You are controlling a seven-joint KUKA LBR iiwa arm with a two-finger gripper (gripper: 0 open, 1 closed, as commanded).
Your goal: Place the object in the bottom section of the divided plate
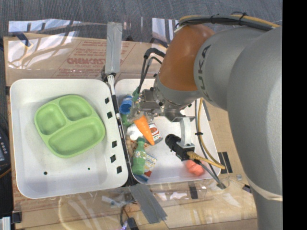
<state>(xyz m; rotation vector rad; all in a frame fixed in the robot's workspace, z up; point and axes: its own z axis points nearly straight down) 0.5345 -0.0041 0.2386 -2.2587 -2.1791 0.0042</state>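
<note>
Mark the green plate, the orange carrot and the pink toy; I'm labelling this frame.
green plate (76, 139), camera view, bottom section.
orange carrot (144, 130), camera view, middle.
pink toy (194, 167), camera view, middle.

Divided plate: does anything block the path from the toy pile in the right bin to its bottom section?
Only the bins' adjoining rims stand between them. The green divided plate lies in the left bin, with nothing in its bottom section.
</note>
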